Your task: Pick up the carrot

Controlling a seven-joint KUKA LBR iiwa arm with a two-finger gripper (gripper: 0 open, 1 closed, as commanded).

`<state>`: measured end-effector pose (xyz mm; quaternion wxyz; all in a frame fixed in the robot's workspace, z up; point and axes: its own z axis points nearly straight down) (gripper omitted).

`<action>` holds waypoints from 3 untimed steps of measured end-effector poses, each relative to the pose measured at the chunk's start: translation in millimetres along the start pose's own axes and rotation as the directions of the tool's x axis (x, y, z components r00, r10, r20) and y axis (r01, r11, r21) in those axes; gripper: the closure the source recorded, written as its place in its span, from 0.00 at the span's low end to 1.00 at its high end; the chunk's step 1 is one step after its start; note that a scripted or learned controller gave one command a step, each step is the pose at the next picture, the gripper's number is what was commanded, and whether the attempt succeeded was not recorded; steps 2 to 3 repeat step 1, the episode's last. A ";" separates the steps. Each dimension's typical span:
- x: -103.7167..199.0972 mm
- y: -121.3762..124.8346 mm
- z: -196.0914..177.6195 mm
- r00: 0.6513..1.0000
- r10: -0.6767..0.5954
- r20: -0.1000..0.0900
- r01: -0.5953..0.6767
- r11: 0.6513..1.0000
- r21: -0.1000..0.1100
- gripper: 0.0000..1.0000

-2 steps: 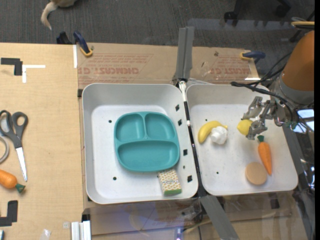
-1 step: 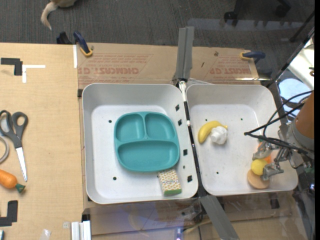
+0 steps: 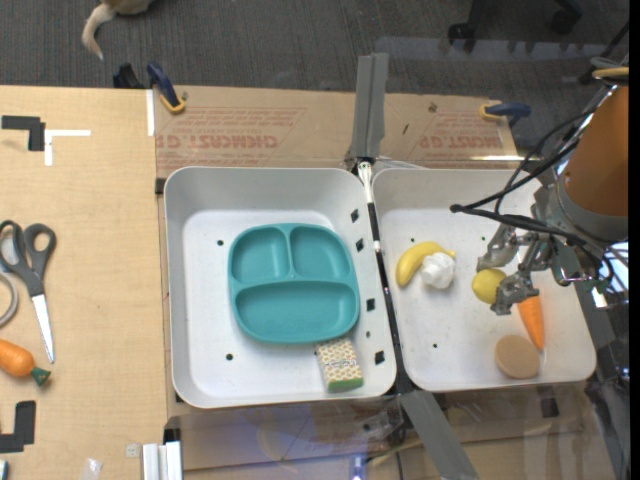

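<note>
Here the jaws (image 3: 512, 290) hang low over the right bin (image 3: 455, 363), just beside the carrot (image 3: 532, 320).

The carrot lies on the bin floor near the right wall, its thick end up toward the jaws and its tip pointing down toward a round tan disc (image 3: 518, 357); whether metal touches it cannot be told. I cannot tell if the jaws are apart or together, as cables and the wrist crowd them. A yellow lemon (image 3: 486, 285) sits just left of them, and a banana (image 3: 414, 262) with a white lump (image 3: 437, 271) lies further left. The left bin (image 3: 190, 268) holds a teal divided plate (image 3: 294, 283) and a sponge (image 3: 340, 364). On the tabletop (image 3: 90, 218) at far left lie scissors (image 3: 32, 278) and a second carrot (image 3: 16, 360).
</note>
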<state>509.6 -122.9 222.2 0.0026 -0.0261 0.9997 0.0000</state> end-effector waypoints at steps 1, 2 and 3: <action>26.1 -70.5 -26.9 0.954 -0.301 0.000 0.301 0.954 0.001 1.00; 26.1 -70.5 -26.9 0.954 -0.301 0.000 0.301 0.954 0.001 1.00; 26.1 -70.5 -26.9 0.954 -0.301 0.000 0.301 0.954 0.001 1.00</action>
